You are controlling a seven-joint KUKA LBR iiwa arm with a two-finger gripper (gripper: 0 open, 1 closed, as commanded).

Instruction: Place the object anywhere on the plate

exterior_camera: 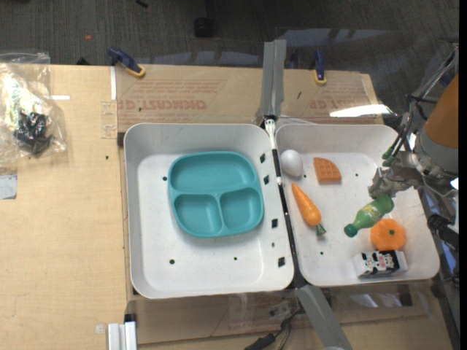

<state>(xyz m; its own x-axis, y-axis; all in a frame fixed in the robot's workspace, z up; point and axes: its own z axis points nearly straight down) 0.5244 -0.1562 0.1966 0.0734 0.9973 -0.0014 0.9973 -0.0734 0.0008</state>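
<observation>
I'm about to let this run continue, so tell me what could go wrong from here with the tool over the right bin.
1. The tool hangs just above the green bottle, which lies tilted and round, so it may roll or slip in a grasp.
2. The orange fruit sits against the bottle and could get knocked.
3. The teal plate is in the other bin, so a loose grip could drop it over the divider.

Tool (pixel 384 183) above green bottle (pixel 369 216); teal plate (pixel 216 193) left
</observation>
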